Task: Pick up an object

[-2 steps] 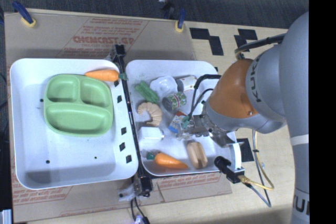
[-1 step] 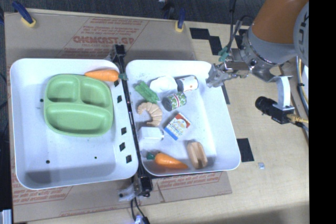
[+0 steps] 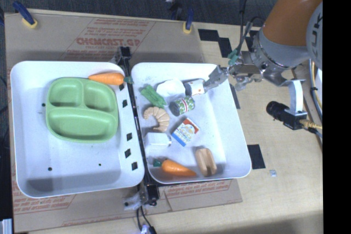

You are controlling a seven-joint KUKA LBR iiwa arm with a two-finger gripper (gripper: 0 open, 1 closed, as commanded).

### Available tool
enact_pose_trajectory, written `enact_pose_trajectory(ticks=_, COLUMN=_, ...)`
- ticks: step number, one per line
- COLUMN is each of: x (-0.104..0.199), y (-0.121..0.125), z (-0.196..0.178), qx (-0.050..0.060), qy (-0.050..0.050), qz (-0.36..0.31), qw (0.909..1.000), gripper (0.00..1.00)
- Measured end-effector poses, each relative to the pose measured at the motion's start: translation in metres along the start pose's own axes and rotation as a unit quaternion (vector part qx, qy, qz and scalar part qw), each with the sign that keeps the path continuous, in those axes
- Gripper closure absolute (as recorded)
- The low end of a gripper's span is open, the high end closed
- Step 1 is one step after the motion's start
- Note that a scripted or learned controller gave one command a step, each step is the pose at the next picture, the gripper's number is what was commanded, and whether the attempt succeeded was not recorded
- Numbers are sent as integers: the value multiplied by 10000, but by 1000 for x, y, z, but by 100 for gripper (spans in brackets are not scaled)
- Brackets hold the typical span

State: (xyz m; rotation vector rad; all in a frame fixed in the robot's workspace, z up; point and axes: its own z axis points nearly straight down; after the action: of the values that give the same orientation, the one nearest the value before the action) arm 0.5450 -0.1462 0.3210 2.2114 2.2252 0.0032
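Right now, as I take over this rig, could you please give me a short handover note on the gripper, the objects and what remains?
Gripper: low over the upper right corner of the right bin, beside a small dark object; nothing visibly between its fingers.
Right bin: white piece, green vegetable, can, croissant, small carton, white block, hot dog, carrot.
Left bin: green divided plate, a second carrot at the top edge.
Done: the arm has reached the bin.
Left: grasp and lift an object.
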Motion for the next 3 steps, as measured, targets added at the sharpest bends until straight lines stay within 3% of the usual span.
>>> enact_pose_trajectory(ticks=1, x=-31, y=7, z=181, qx=62, qy=19, qz=6, qw=10000, gripper=0)
enact_pose_trajectory(ticks=2, x=-29, y=-67, z=226, qx=0, qy=9, qz=-1, qw=10000, gripper=0)
enact_pose_trajectory(ticks=3, x=-28, y=-65, z=214, qx=-4, qy=17, qz=-43, qw=10000, gripper=100)
